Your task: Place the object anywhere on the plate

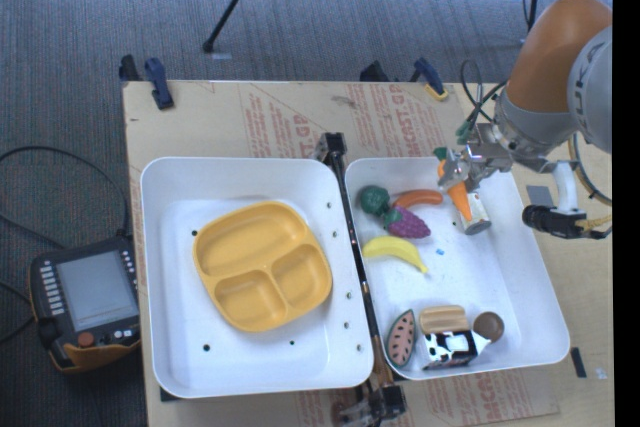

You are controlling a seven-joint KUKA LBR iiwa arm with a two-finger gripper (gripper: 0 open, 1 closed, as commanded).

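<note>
Two white bins sit side by side on the surface (250,115). The left bin (160,215) carries the yellow plate (262,265), three compartments, left of centre in the frame. My claw (462,177) hangs over the upper part of the right bin (530,315), and a carrot (462,202) sits between its fingers, orange tip down, above the bin floor. Just left of it lie broccoli (374,200), a sausage (418,199), grapes (409,224) and a banana (394,252). A watermelon slice (400,336) sits at the lower edge.
</note>
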